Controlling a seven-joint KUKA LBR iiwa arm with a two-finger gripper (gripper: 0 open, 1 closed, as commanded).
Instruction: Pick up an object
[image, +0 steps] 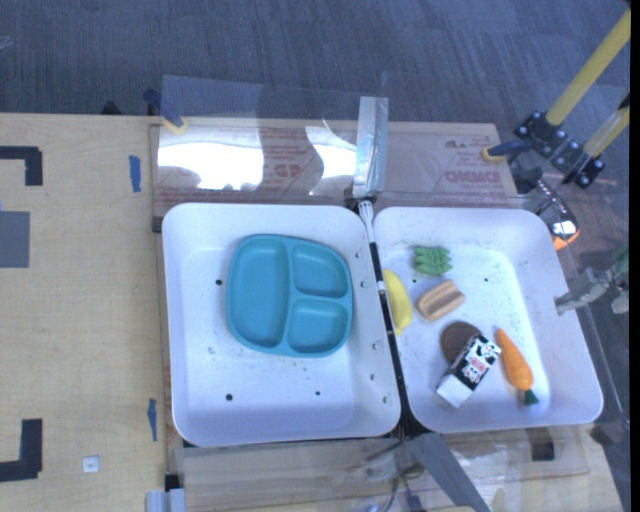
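Observation:
The right bin (560, 400) holds several small toys. A green leafy piece (432, 260) lies at its back. A yellow banana (397, 300) rests against the left wall, with a tan hot-dog bun (440, 299) beside it. A brown disc (455, 335) lies in the middle, partly under a small white carton with black cow patches (470, 370), which is tipped over. An orange carrot (516, 362) lies to the right of the carton, its green end toward the front.
The left bin (200, 380) holds a blue divided plate (290, 295). A clear plastic sheet and a metal upright (370, 145) stand behind the bins. Yellow poles with black clamps (560, 140) are at the back right. A grey bracket (588, 288) sits at the right bin's edge.

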